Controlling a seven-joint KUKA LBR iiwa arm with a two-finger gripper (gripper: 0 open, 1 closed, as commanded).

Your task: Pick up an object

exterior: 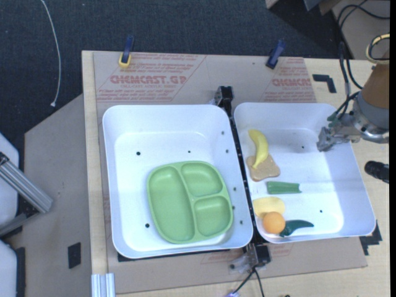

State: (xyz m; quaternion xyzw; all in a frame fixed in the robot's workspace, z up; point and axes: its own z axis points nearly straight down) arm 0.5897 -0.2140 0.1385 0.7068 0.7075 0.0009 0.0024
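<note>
Lower centre-right, an orange ball (pixel 273 221) sits by a teal piece (pixel 296 226) in the right bin (pixel 346 218). Further up lies a banana (pixel 260 146). The gripper (pixel 328 138) hovers at the frame's right, well apart from them; whether its jaws are apart I cannot tell.

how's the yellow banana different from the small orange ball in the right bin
The curved yellow banana is long and bent; the small round orange ball is compact and spherical. The banana lies toward the far end of the right white bin, its lower tip by a tan bread slice; the ball sits at the near end. Both lie along that bin's left wall.
</note>
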